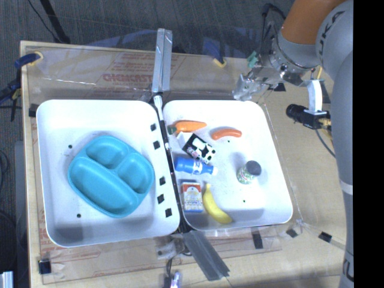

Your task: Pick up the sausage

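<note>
Looking down from the one overhead camera, the grey arm with its orange band is reaching in from the right, and its claw [249, 87] is hovering over the bench just past the far edge of the right bin [277, 179]. The claw is small and glassy against the bench, so I cannot tell how it is set, and nothing is visibly caught in it.

The sausage [226, 133] is lying in the right bin, a little nearer the camera than the claw and slightly to its left, close to the bin's far wall and apart from the claw. Further left of it, an orange carrot [188, 125] is resting by the same wall. Nearer the camera than these, a black-and-white patterned box [200, 147] is sitting tilted, with a blue bottle [193, 167] lying just in front of it. A small round jar with a dark lid [248, 171] is standing almost straight down-frame from the claw. At the bin's near end, a red and white carton [192, 197] is lying beside a yellow banana [214, 206].

Well to the claw's left, the left bin [54, 119] is holding a blue divided plate [111, 175].
</note>
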